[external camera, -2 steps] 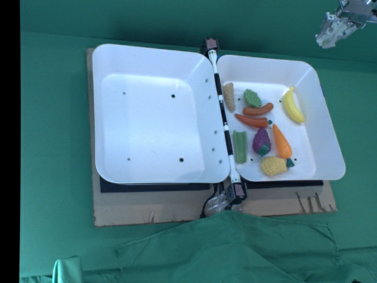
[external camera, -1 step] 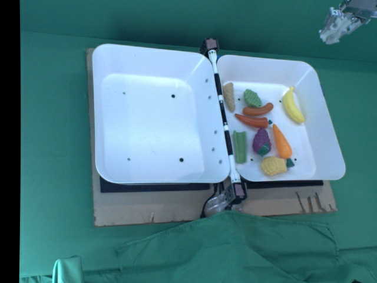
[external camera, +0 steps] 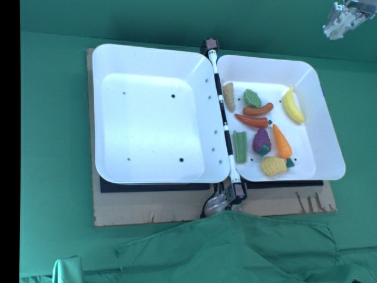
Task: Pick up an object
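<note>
Camera view, operator: your green bench (external camera: 53, 128) fills the scene, with a brown cardboard sheet (external camera: 147, 214) lying flat on it under both bins. You have the left bin (external camera: 118, 58) on the near left, and the right bin (external camera: 321, 122) touching it along a striped bar (external camera: 221, 108) between them. Green cloth (external camera: 235, 252) is bunched along the bottom edge.

Your gripper (external camera: 340, 21) hangs at the top right corner, well apart from the right bin and off its far corner. It is too small and blurred to read, so you cannot tell how it stands, and you see nothing in it.

Now the toy food, all in the right bin. Your yellow banana (external camera: 293, 105) lies near the far right wall. An orange carrot (external camera: 281, 141) sits just beside a purple eggplant (external camera: 261, 141). Yellow corn (external camera: 274, 166) lies near the front wall. A green stalk (external camera: 240, 146) lies by the bar. A red pepper (external camera: 252, 121) sits just below a sausage (external camera: 258, 109).
</note>
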{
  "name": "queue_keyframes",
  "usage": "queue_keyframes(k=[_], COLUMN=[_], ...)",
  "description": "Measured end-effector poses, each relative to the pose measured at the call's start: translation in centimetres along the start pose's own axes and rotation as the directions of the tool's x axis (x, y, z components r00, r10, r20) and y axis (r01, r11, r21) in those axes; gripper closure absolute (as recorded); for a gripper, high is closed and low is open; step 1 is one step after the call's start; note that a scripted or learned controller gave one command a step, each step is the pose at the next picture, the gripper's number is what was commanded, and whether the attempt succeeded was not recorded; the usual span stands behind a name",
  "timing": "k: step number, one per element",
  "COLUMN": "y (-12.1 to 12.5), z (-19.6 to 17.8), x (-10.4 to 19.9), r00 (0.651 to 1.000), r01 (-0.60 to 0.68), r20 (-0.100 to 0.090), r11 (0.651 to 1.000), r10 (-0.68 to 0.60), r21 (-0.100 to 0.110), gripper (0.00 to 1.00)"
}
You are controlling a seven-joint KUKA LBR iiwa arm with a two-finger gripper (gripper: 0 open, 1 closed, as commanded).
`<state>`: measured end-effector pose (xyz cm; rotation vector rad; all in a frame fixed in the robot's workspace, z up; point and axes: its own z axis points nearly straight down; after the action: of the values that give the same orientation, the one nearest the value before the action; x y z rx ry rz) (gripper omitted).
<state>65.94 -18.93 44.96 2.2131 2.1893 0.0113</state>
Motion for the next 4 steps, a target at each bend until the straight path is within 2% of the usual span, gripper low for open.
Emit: queue_keyframes(k=[4], y=[0.1], z=[-5.8], x=[-0.3], r00=[1.0], r01=[-0.01], r20=[0.017], r11=[1.0], r10=[0.011], r21=[-0.027], gripper=[1.0])
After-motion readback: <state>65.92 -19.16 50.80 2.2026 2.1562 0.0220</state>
